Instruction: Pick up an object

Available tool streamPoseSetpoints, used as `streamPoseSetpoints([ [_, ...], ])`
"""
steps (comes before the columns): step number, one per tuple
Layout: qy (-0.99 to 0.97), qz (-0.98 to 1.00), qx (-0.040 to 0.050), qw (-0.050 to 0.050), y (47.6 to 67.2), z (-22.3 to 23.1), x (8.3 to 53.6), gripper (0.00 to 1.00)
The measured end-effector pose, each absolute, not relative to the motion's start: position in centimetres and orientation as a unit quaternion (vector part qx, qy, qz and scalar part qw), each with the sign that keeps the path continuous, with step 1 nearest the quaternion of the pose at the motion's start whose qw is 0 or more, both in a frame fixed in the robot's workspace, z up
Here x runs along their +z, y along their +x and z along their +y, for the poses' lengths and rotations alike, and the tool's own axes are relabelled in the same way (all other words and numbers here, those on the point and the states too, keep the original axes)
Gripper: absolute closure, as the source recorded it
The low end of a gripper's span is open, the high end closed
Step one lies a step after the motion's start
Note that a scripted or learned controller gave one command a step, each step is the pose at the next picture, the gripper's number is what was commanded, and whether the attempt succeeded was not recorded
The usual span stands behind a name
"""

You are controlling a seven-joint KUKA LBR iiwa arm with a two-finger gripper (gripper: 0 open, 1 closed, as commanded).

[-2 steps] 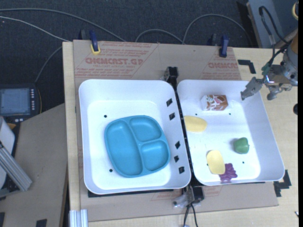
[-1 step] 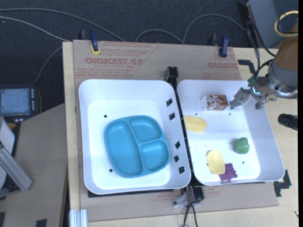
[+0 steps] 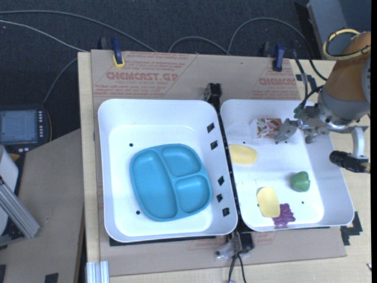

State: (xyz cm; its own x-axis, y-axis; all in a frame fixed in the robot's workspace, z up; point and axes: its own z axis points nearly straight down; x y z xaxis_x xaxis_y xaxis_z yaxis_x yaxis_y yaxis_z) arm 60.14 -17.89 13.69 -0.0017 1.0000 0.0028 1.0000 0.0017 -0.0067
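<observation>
Objects for picking lie in the right bin (image 3: 330, 175): a small printed packet (image 3: 268, 127) near the far wall, a pale yellow oval piece (image 3: 242, 154) close to the divider between the bins, a green rounded item (image 3: 300, 181) toward the right side, and a second yellow piece (image 3: 268, 201) at the near edge with a purple item (image 3: 284, 214) touching its right end. All five rest on the bin floor, none lifted. The gripper (image 3: 293, 128) hangs over the far part of the right bin, just beside the packet on its right; whether it touches the packet, and whether it is open or closed, cannot be told at this resolution. Nothing is visibly held. The grey arm (image 3: 344, 81) enters from the right over the bin's far right corner. The left bin (image 3: 115, 122) holds a blue divided tray (image 3: 171, 181), well apart from the gripper. Black clips (image 3: 212, 92) sit along the divider. Cables cross the dark floor beyond the bench.
</observation>
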Motion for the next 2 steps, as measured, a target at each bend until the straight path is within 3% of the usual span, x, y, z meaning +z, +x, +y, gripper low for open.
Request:
streamPoseSetpoints([
  [1,-0.707,-0.707,0.0016,0.003,60.0,-17.8,8.4,0.0],
  [2,-0.707,-0.707,-0.0008,0.0,60.3,-17.8,9.9,1.0],
])
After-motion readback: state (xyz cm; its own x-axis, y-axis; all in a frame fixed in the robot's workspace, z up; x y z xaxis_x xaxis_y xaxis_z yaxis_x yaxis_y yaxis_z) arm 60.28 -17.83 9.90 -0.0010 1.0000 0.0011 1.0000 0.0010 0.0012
